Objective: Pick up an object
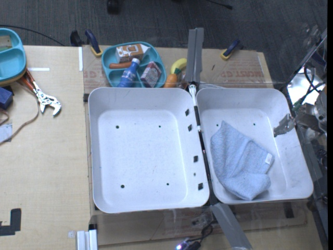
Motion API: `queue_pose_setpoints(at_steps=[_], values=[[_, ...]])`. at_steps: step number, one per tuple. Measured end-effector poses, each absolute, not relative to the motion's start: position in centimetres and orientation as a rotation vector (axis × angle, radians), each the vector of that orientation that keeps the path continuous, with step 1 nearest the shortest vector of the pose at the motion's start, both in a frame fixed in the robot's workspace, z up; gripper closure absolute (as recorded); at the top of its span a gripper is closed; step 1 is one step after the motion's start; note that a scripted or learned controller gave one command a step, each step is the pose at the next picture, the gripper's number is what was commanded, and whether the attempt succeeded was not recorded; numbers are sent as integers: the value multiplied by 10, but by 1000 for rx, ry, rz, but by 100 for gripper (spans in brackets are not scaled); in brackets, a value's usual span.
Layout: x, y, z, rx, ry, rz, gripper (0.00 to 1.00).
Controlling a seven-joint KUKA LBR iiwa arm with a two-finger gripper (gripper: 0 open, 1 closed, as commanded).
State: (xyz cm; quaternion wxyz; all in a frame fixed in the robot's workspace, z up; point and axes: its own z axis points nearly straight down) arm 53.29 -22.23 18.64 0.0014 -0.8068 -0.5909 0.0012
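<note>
Light blue cloth [239, 163], crumpled, lies in the right bin [291, 191], toward its near side, white tag at its right edge. Gripper [283, 125] sits at that bin's right rim, apart from the cloth, nothing between its fingers; open or closed cannot be told. Left bin [99, 155] alongside. Teal tray [109, 61] of small items behind.
</note>
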Motion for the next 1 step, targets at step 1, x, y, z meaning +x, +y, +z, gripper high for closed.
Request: queue_pose_setpoints(at_steps=[1], values=[[479, -211, 197, -2754, -1506, 4, 0]])
